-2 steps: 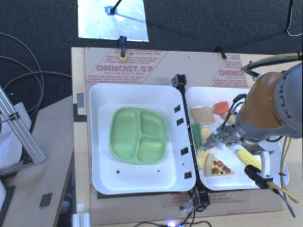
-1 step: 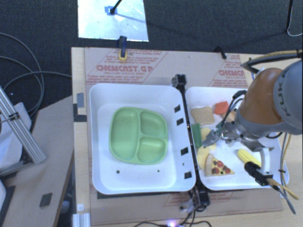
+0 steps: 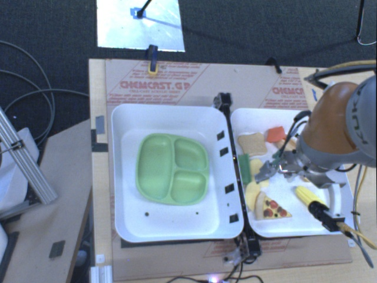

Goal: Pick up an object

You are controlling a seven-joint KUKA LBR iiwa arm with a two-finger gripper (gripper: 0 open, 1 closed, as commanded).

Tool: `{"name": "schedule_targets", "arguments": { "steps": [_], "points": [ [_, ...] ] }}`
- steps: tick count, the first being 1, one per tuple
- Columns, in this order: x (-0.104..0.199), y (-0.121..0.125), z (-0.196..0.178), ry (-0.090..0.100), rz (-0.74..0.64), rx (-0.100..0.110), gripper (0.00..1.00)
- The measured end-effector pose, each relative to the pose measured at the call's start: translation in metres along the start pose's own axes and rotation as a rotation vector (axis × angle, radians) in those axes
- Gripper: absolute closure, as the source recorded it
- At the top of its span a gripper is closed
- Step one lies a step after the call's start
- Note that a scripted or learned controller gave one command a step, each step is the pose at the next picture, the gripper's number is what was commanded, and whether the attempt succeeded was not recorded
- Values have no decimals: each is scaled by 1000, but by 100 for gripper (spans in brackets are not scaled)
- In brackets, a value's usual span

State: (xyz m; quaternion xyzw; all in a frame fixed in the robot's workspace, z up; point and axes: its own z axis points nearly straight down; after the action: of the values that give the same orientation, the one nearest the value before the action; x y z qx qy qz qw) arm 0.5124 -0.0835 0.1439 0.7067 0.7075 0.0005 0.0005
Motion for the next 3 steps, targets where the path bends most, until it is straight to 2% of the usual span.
{"name": "schedule_targets", "arguments": {
  "steps": [1,2,3],
  "points": [
    [41,-1,-41,2,-7,-2,0],
    [60,-26,-39,1,-4,4,0],
    [-9,16,34,-2,4,3,0]
  ]
}}
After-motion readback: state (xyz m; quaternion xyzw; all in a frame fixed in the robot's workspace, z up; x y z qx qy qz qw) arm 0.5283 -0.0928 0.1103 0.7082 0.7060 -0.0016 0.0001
